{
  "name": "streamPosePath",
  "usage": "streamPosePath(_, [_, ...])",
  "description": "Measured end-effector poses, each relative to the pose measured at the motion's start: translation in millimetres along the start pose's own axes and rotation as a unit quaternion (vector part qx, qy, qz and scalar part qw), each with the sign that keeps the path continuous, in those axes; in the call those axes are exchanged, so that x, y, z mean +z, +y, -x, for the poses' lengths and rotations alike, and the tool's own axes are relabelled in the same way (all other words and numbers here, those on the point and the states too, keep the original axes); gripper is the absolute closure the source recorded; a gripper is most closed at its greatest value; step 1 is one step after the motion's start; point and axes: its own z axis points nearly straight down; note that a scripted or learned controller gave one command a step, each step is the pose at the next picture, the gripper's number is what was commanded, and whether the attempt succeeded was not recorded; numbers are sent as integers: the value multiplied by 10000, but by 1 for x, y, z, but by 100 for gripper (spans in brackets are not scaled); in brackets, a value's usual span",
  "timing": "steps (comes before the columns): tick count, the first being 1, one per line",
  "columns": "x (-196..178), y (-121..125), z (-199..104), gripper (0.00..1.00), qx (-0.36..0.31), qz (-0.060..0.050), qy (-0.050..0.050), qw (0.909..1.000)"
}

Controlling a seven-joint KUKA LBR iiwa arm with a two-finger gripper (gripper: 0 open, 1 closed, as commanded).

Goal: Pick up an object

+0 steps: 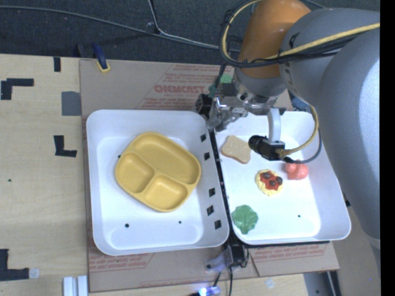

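Bread lies just below the gripper, whose grip I cannot tell; pizza, broccoli and a pink lump sit nearby.

We can read only one piece of text: faint red block lettering printed on the brown cardboard sheet that lies under the two white bins, just above the upper edge of the left bin. It seems to spell something like "CHEMCAST", though the letters are pale and we cannot be sure of each one. Similar red print runs slantwise along the cardboard's upper right part and along its lower edge beneath the bins, but there it is too small and faded for us to make out.
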Motion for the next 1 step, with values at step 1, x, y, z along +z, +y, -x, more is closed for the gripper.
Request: streamPosePath(1, [13,-5,-53,100,0,-9,-1,10000])
